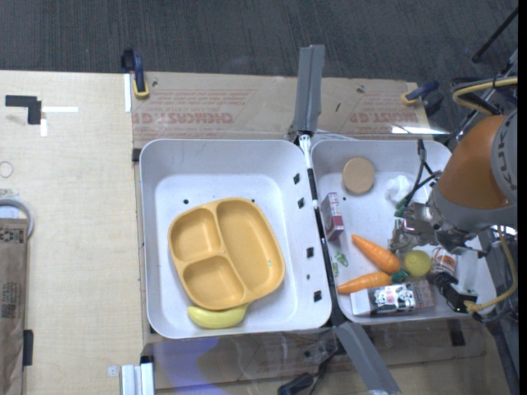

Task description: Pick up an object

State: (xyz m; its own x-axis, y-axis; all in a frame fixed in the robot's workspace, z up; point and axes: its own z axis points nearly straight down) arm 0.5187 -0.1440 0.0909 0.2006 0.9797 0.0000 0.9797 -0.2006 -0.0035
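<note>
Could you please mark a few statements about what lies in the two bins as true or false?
1. The yellow divided plate lies in the left bin. True.
2. The banana lies in the right bin. False: it lies in the left bin, at the plate's near edge.
3. Two carrots lie in the right bin. True.
4. The round tan disc rests on the plate. False: it lies in the right bin, near its far wall.
5. The gripper is over the left bin. False: it is over the right bin, beside the yellow ball.
</note>
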